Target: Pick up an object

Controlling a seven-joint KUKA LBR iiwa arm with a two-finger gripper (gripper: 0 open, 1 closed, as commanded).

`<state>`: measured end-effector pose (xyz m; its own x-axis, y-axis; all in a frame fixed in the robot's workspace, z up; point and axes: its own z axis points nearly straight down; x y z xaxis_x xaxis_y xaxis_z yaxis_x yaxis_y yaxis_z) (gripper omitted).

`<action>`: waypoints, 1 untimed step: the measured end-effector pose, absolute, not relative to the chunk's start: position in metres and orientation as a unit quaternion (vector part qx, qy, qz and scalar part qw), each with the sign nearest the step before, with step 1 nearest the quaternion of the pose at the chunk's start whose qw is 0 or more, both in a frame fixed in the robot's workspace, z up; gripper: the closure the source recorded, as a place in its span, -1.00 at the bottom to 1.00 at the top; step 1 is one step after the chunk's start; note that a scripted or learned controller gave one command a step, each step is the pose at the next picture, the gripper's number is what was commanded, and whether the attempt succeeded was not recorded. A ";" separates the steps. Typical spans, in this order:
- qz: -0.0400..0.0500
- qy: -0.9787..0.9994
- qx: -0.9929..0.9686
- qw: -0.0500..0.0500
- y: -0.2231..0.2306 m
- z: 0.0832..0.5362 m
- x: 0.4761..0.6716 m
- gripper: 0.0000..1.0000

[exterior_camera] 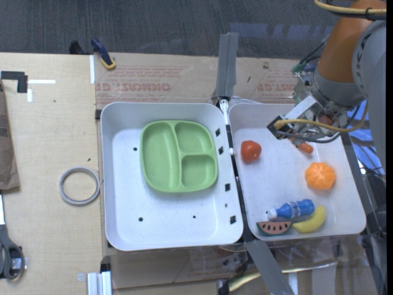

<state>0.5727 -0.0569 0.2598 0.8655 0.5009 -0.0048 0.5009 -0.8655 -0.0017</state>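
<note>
The right bin (pixel 351 165) holds a red tomato (pixel 250 150), an orange (pixel 320 176), a blue bottle (pixel 293 210), a yellow banana (pixel 310 221) and a watermelon slice (pixel 274 228). A small orange-red piece (pixel 305 146) lies at the bin's far side, partly under the arm's tool. My gripper (pixel 293 128) hangs low over the far part of the right bin, just above that piece and to the right of the tomato. Cables and the wrist hide its tip.
A green divided plate (pixel 180 155) lies in the left bin (pixel 105 183). On the bench to the left are a grey ring (pixel 79 185) and scissors (pixel 10 257). A blue clamp (pixel 103 53) sits at the back.
</note>
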 end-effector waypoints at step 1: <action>0.002 -0.143 -0.990 0.000 -0.127 0.289 0.572 1.00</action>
